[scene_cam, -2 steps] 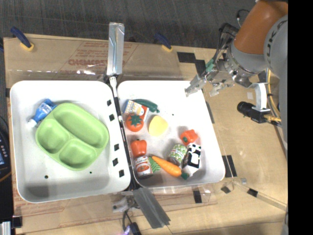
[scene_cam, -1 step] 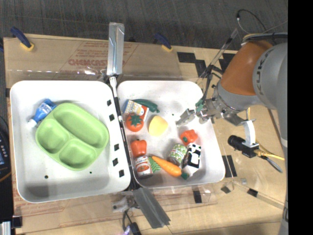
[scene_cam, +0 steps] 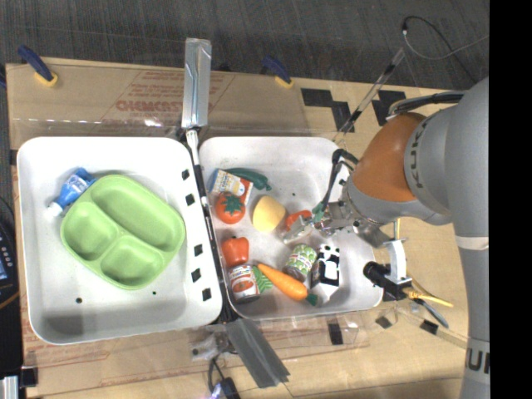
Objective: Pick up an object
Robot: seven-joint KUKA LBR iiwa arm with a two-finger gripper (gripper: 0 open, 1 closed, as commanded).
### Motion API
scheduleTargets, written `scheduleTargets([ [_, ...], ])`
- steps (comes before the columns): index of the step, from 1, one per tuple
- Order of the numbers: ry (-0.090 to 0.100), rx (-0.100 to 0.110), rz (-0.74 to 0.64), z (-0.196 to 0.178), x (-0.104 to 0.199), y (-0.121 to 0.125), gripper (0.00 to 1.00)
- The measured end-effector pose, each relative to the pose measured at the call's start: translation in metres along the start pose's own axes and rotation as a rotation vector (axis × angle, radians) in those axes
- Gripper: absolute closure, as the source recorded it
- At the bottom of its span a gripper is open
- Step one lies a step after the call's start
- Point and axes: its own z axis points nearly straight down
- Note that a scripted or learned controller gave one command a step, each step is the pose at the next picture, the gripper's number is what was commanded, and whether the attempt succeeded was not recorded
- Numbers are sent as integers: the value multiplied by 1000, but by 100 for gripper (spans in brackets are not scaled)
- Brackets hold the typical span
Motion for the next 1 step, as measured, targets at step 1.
scheduleTargets([
  [1,3,3,162,-39,32,56,0],
])
